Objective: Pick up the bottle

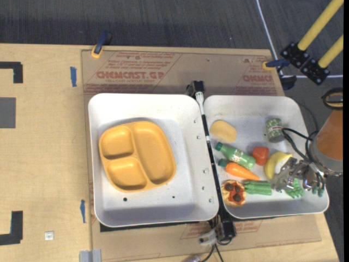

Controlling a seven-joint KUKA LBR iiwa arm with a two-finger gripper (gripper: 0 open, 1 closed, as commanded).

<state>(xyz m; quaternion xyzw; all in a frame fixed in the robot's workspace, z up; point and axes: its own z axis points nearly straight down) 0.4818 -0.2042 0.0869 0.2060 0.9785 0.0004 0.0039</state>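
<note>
The tabletop (43, 146) stretched off far to the left of the tool, covered under the bins by a printed cardboard sheet (163, 70). The left bin (109, 111) sat well away from the tool on that side, and inside it lay an orange compartment tray (137, 155) with three hollows.

In the right bin (248, 105) things were crowded closer to the tool. Farthest left of it, at the near edge, was a small dark-and-red toy (234, 192). A pale yellow lump (223, 130) lay up and to the left. The bottle (236, 154), green with a light label, lay on its side to the tool's left, a little higher in the bin, apart from the tool. Just under it was an orange carrot (241, 171), and below that a green vegetable (257, 188) that ran right up toward the tool. A red piece (260, 154) and a yellow lemon-like fruit (276, 164) lay just left of and above the tool, and a small green can (274, 129) stood farther up.

The tool (297, 179) hung low at the bin's right end, over some green pieces; I could not tell whether it was spread or closed. Nothing was visibly held in it.
</note>
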